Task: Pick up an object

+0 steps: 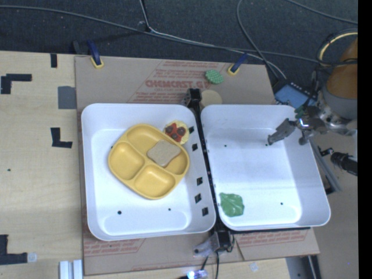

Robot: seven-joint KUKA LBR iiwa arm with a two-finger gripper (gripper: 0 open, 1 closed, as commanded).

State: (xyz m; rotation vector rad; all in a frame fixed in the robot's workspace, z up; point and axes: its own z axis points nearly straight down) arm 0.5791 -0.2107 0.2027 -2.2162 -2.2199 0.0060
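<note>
My gripper (290,136) hangs over the upper right part of the right bin (261,116), with the arm coming in from the right. Its two fingers stand apart, open, with nothing between them. A green leafy piece (231,204) lies in the right bin's lower left corner, well away from the gripper. In the left bin (99,156) a yellow divided plate (131,158) carries a tan bread slice (163,152). A small red and dark berry piece (176,131) sits at the plate's upper right rim.
A green dotted disc (214,76) and a pale round piece (211,96) lie on the cardboard behind the bins. Black clips (194,97) join the bins along their shared wall. Cables run across the dark floor at the back.
</note>
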